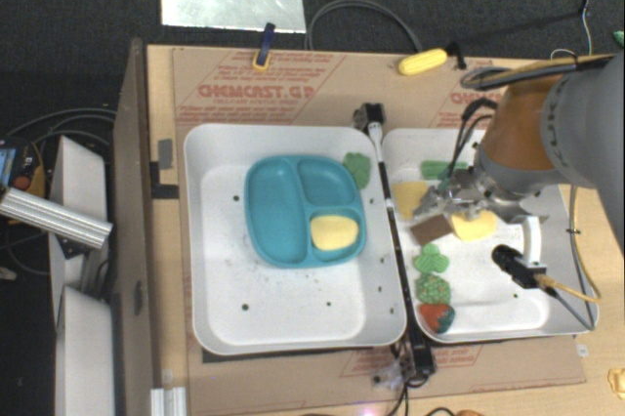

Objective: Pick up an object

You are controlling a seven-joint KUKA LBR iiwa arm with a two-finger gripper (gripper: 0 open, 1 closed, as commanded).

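Observation:
My gripper (pixel 442 201) hangs low over the left half of the right bin (pixel 518 316), its grey arm with the orange band coming in from the right. A brown block (pixel 430 229) lies just below and in front of it, and a yellow piece (pixel 474 227) rests to the right of that block. Left of the gripper a pale yellow piece (pixel 407 197) sits by the bin's wall. Two green pieces (pixel 431 260) (pixel 434 288) and a red strawberry-like piece (pixel 437 315) lie in a row toward the front. The gripper's body hides whatever is right beneath it.
The left bin (pixel 220 307) holds a blue divided plate (pixel 278 209) with a yellow piece (pixel 334 232) in its lower right compartment. A green piece (pixel 358 168) lies at the plate's far right corner. A black cable clip (pixel 515 267) sticks out at the arm's near side.

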